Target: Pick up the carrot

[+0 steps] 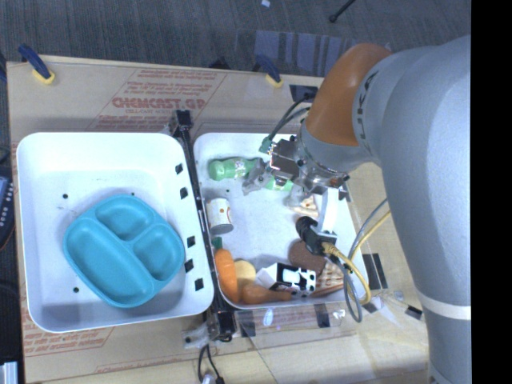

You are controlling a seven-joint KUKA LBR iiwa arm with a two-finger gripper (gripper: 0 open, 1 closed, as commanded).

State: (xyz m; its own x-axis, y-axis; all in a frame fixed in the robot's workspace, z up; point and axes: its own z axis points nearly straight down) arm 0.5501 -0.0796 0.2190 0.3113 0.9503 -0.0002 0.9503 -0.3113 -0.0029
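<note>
The carrot (pixel 226 272) is a short, stubby orange piece with a smooth matte skin. It lies in the lower left corner of the right bin (pixel 260 222), against the wall between the two bins and touching a pale yellow rounded thing (pixel 246 271) beside it. Both bins are shallow, glossy white plastic with rounded corners, set on a desk (pixel 120 94) covered in tan card with red print. The left bin (pixel 32 214) holds a sky-blue three-part plate (pixel 124 250). Toward the upper part of the right bin lies a green bottle (pixel 228 168), with the metallic end effector (pixel 268 174) just beside it. I cannot tell whether it is spread or pressed together. It is well apart from the carrot.
</note>
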